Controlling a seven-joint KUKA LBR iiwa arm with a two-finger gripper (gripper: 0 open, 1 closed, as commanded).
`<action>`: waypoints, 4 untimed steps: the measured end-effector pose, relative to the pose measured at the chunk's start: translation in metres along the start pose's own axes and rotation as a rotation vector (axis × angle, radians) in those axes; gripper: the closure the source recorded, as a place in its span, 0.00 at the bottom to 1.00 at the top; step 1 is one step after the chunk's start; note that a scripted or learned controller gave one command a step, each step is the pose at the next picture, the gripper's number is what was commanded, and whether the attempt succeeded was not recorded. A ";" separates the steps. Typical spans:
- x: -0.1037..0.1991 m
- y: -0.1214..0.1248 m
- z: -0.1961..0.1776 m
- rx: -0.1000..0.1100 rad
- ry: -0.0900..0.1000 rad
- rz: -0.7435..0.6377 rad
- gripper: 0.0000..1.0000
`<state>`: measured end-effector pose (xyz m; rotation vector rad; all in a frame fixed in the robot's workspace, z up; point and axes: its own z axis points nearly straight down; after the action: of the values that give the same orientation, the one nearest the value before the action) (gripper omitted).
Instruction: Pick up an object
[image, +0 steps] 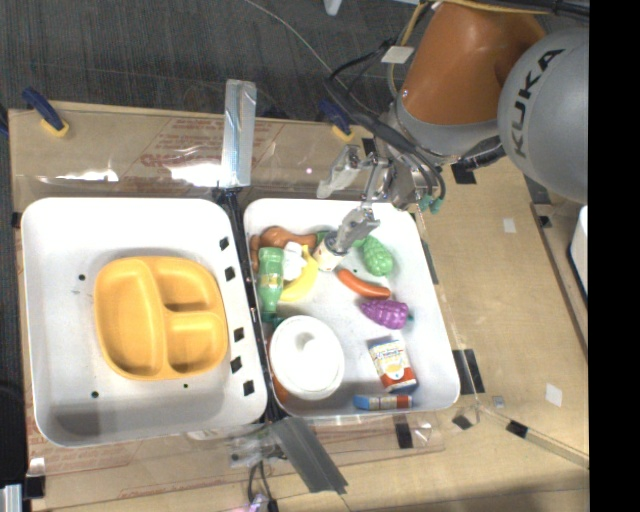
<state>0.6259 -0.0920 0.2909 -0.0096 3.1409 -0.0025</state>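
The right bin (432, 300) holds a heap of toy food. At its back lie a brown piece (275, 238), a green bottle (270, 280), a yellow banana (300, 285), a green bumpy fruit (377, 256), an orange carrot (362, 283) and purple grapes (385, 313). A white bowl (306, 355) and a small carton (390, 362) sit nearer the front, with a marker (382, 402) by the front wall. My gripper (345, 238) hangs over the back of this bin, its fingertips just above the pile between the banana and the green fruit. I see nothing held between them.
The left bin (50, 300) carries a yellow divided plate (160, 315). A black divider strip (245, 300) runs between the bins. Clear plastic sheeting and tape (238, 130) lie behind them. The arm's orange band (455, 55) looms over the right bin's back right corner.
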 end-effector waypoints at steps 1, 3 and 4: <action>0.021 -0.053 0.199 -0.001 0.000 -0.061 0.00; 0.027 -0.031 0.198 -0.001 -0.001 0.014 0.00; 0.032 -0.013 0.198 0.003 0.001 0.016 0.00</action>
<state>0.5945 -0.1054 0.0931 0.0151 3.1420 -0.0079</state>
